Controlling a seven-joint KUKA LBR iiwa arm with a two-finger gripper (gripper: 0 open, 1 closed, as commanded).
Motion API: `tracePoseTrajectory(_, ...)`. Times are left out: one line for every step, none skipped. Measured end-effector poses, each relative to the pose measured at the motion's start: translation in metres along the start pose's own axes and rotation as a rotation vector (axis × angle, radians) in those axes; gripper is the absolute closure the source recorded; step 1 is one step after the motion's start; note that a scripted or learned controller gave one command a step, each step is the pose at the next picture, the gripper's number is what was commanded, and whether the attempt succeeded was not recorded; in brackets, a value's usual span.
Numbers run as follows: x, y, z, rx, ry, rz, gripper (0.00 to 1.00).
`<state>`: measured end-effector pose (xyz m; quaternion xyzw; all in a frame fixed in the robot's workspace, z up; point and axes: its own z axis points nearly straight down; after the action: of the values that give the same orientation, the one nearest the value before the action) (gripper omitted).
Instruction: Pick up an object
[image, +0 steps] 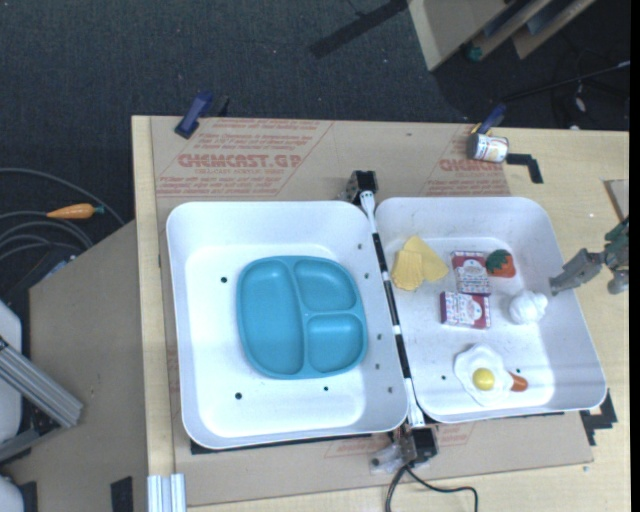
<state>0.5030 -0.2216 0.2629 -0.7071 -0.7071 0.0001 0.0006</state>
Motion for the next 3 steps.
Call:
tracePoseTrajectory(-0.002,0.006,0.148,0.001,0.0,0.0,0.0)
tracePoseTrajectory(0.037,0.059,0.174,-0.009,-0.002,-0.001,0.0)
tracePoseTrajectory(0.036,0.06,0.163,-0.013,-0.003,-0.001,1.0)
